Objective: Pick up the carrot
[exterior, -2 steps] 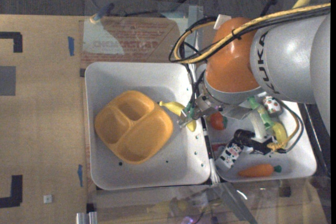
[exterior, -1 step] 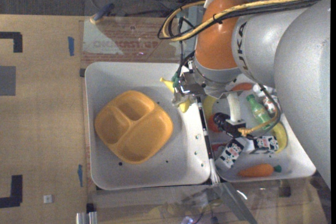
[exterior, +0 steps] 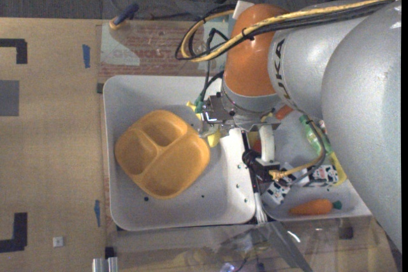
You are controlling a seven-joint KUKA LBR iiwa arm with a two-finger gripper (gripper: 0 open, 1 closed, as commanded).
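Risks first, biggest item down.

My arm (exterior: 344,73) covers most of the right bin (exterior: 347,202) in this view. I'd be going for the target with that side badly occluded, so a misjudged descent is the main worry.

The left bin (exterior: 127,200) is where my wrist hangs now, which is the wrong bin. I need a traverse right and toward the near side. The two bin walls meet between me and the target, so crossing too low would clip them.

The yellow divided plate (exterior: 162,153) lies in the left bin, just left of my gripper (exterior: 213,121). Dropping straight down from here would hit its right rim or bare bin floor, not the target.

Some small clutter (exterior: 322,174) lies in the right bin, just far of the carrot. It could get grabbed or knocked instead.

The carrot (exterior: 311,206) lies flat, lengthwise, along the near wall of the right bin, green tip to the right. It's well apart from my gripper. Being so close to the wall leaves little room on that side. It's also round and tapered, so I'd expect it to roll or squirt out of an off-centre pinch.

Pose: the arm comes in from the right and the orange wrist section points down over the seam between the bins. The gripper sits over the right part of the left bin. Can't tell if it's apart or together, and I see nothing in it.
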